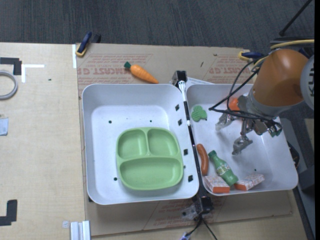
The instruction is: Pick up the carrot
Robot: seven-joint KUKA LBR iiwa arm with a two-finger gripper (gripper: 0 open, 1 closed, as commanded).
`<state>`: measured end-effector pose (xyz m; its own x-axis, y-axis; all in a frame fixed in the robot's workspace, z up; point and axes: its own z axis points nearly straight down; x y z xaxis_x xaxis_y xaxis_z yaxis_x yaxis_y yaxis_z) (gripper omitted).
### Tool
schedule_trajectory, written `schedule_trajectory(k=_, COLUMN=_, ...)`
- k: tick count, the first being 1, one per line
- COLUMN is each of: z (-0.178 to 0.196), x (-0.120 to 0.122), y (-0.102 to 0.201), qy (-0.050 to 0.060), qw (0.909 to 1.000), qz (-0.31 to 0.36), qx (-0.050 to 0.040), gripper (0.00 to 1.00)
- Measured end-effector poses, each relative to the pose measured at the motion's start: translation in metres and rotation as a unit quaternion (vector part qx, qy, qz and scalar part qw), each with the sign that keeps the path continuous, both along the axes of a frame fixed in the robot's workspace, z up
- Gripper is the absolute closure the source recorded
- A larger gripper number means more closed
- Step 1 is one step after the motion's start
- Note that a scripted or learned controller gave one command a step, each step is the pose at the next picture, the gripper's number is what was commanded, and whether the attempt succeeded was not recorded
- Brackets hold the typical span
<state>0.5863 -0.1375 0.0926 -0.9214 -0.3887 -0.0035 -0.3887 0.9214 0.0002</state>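
Hand (pixel 239 145): hangs over the right bin, right of frame centre; nothing visible between its fingers; whether the fingers are apart or together cannot be made out.
Arm (pixel 280 79): grey with an orange band, comes in from the right edge of the frame, above the right bin's far right part.
Right bin (pixel 280 179): white, shallow, in the right half of the frame, touching the left bin along its inner wall.
Green bottle (pixel 223 168): lies tilted on the bin floor, just below and left of the hand.
Sausage (pixel 202 158): reddish, lies along the bin's left wall, beside the bottle.
Two red-and-white packets (pixel 216 184): at the bin's lower edge, one on each side of the bottle's base.
Green leafy piece (pixel 199 113): upper left corner of the right bin.
Left bin (pixel 95 134): white, centre of the frame, holds a green divided plate (pixel 149 158).
Carrot (pixel 141 72): orange with a green top, lies on the cardboard of the counter (pixel 40 149) above the left bin's upper edge, outside both bins and well apart from the hand.
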Motion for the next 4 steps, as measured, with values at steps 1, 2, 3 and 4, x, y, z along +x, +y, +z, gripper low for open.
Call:
schedule_trajectory(k=1, z=0.010, x=0.001, y=0.000, qy=-0.002, qw=1.0000, qz=-0.002, qx=0.0007, gripper=1.00)
schedule_trajectory(k=2, z=0.224, x=-0.077, y=-0.085, qy=-0.002, qw=0.9998, qz=-0.022, qx=-0.0012, gripper=1.00)
schedule_trajectory(k=3, z=0.095, x=-0.076, y=-0.068, qy=0.000, qw=0.9928, qz=-0.119, qx=-0.0003, gripper=1.00)
schedule_trajectory(k=4, z=0.014, x=-0.079, y=-0.026, qy=0.001, qw=0.9916, qz=-0.129, qx=-0.0002, gripper=1.00)
